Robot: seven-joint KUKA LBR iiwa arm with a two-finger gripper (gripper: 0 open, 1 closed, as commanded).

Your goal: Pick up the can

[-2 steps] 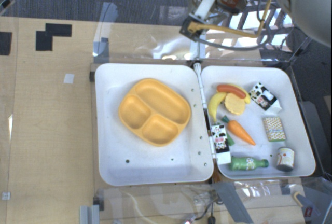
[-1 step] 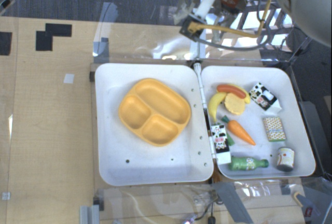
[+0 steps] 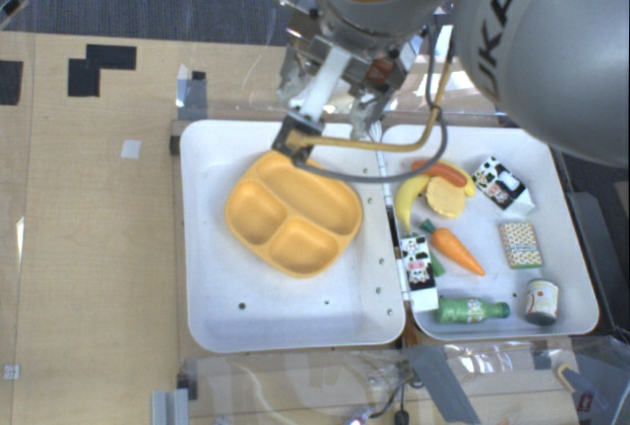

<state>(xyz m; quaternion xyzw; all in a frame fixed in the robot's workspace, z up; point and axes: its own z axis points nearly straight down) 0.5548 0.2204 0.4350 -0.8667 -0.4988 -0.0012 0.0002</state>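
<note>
My gripper [image 3: 300, 140] sits at the far rim of the left bin [image 3: 212, 315], its fingers closed on the upper edge of the yellow divided plate [image 3: 292, 213]. The can [image 3: 540, 301] stands untouched in the near right corner of the right bin [image 3: 581, 320], just beside the green bottle [image 3: 471, 311] and below the cracker box [image 3: 519, 244].
</note>
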